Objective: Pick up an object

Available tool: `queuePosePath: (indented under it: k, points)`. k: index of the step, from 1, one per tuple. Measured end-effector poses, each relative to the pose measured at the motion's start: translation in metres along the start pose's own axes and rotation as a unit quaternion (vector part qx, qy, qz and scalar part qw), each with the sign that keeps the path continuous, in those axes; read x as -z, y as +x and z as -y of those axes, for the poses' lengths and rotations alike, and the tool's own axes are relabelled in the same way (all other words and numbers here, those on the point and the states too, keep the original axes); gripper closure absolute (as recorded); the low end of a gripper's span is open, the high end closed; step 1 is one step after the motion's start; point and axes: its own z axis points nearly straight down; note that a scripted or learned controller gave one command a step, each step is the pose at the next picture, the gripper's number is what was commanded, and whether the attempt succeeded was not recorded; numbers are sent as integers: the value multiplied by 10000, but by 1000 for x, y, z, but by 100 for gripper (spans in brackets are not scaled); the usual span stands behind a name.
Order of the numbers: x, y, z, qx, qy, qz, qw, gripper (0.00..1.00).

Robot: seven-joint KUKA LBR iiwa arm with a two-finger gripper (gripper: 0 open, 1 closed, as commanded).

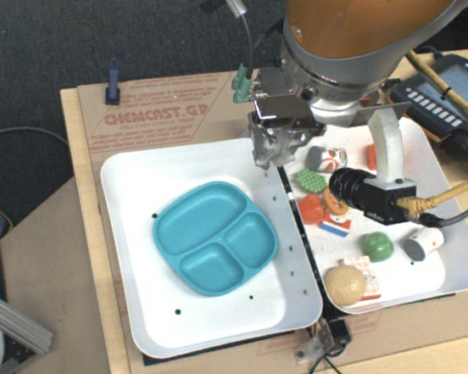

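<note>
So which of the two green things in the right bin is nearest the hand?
The flat, bumpy green piece, just beside the hand; the smooth round green one lies much farther off, nearer the camera.

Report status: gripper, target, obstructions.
Gripper at the bins' shared edge, nothing visibly held. Green ball, beige ball and clutter lie in right bin. Teal tray in left bin.

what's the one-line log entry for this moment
gripper: above the rim between bins, far end | grasp: none seen | left bin: teal divided plate | right bin: green ball, tan ball
</note>
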Motion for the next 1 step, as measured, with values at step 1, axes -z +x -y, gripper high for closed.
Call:
queuePosePath:
  k: [1]
  points:
    - [-11,51,1,59,-8,-10,10000,100]
